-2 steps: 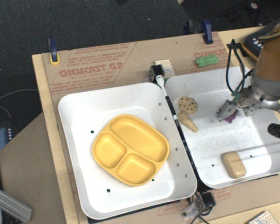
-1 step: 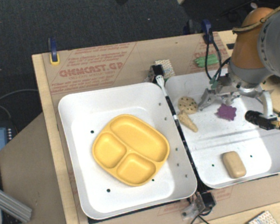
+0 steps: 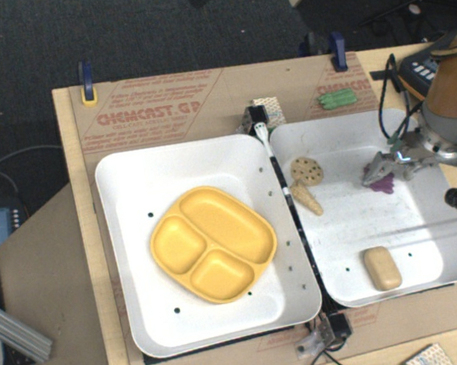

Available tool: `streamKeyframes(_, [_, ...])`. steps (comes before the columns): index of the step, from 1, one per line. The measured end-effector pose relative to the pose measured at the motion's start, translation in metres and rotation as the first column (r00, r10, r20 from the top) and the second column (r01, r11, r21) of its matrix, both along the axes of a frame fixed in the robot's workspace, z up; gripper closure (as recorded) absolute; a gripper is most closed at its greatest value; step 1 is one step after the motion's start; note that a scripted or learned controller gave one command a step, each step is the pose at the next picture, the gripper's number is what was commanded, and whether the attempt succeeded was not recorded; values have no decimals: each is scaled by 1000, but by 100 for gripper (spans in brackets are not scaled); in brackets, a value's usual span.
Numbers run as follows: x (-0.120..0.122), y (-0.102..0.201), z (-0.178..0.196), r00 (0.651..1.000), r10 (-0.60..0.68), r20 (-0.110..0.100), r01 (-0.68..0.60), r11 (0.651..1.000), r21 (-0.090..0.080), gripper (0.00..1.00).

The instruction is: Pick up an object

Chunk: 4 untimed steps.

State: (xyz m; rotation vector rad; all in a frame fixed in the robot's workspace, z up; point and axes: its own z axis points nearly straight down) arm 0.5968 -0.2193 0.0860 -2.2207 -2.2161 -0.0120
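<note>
The right bin holds a small purple object near its upper right. My gripper reaches in from the right and hangs directly over the purple object's top edge, touching or nearly touching it. A round speckled cookie and a beige cone-shaped piece lie by the bin's left wall. A tan rounded block rests near the front edge.
The left bin carries a yellow divided plate. A green item lies on the bench behind the right bin. Blue clamps hold the board's back edge. The arm's orange band stands at the far right.
</note>
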Motion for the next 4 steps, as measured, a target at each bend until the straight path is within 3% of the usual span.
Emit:
streamKeyframes(1, [1,1,11,1000,5,3,-5,1000,-10,100])
streamKeyframes(2, [1,2,10,1000,6,1,-6,1000,-8,0])
streamKeyframes(3, [-32,87,-2,1000,8,-7,-8,1000,-3,0])
streamKeyframes(4, [-30,81,9,1000,2,-1,-2,1000,-9,100])
